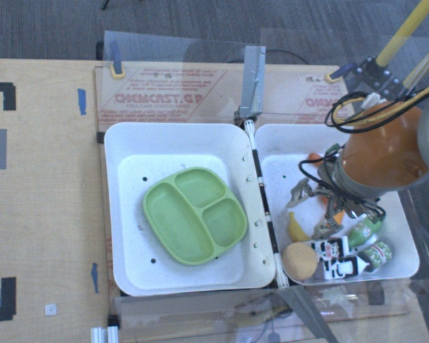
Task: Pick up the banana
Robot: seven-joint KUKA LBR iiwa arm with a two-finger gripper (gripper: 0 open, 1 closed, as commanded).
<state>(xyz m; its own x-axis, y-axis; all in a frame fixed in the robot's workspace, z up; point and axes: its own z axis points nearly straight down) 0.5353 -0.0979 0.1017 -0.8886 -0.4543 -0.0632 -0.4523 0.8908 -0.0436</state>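
Gripper (327, 207) hangs low in the right bin (272, 145), fingers splayed apart with nothing between them. Going left to right — green divided plate (195, 215) in the left bin (121, 213), then the banana (296, 228), just left of the fingers, its long axis near upright in view.

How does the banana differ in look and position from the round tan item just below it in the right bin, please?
The banana is yellow and narrow, while the round tan item is pale brown and plump. The banana lies further up the right bin, nearer the claw; the tan item sits by the bin's lower edge. The banana looks smaller than the tan item. Both lie near the bin's left wall.
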